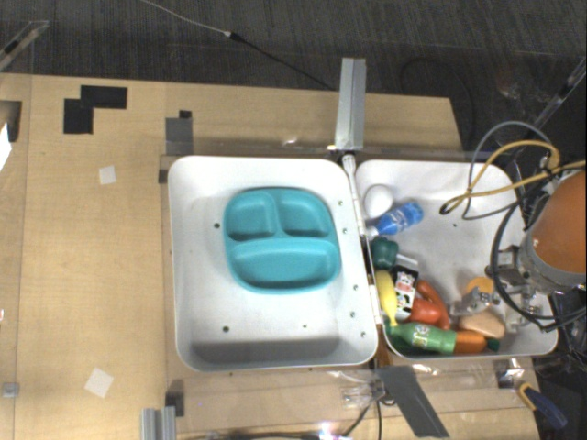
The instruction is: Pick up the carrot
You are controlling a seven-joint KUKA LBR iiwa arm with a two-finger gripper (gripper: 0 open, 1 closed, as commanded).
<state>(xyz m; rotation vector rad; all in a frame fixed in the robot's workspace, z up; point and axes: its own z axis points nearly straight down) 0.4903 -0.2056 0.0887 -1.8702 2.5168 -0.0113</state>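
While the carrot (470,342) lies at five o'clock in the right bin (440,177), wedged against a green bottle (424,336) among piled toys, the gripper (514,301) hangs near at three o'clock, probably lining up; its grip cannot be told

Wooden bench (83,273) bears two white bins (197,273), side by side.

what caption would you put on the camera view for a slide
KUKA arm at the right bin, which holds a pile of toy food, while a teal divided plate sits in the left bin.
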